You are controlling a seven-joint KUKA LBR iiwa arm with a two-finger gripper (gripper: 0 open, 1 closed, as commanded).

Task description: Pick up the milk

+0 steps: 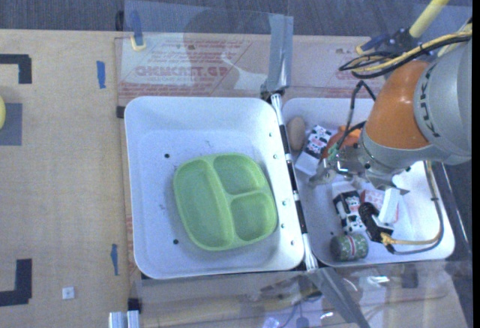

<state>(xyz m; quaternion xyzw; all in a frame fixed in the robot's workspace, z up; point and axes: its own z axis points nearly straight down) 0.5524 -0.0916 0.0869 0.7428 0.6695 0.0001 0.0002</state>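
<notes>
Two white bins sit side by side; the right bin (442,233) holds the milk (313,148), apparently a small carton near its far-left corner. Gripper (352,210) hovers nearby, grip unclear.

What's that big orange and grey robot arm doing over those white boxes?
The robot arm is reaching down into the right bin, where small things lie in a jumble, among them a black-and-white milk carton and a little green can. It is meant to pick up the milk. The left bin holds a green divided plate.
</notes>
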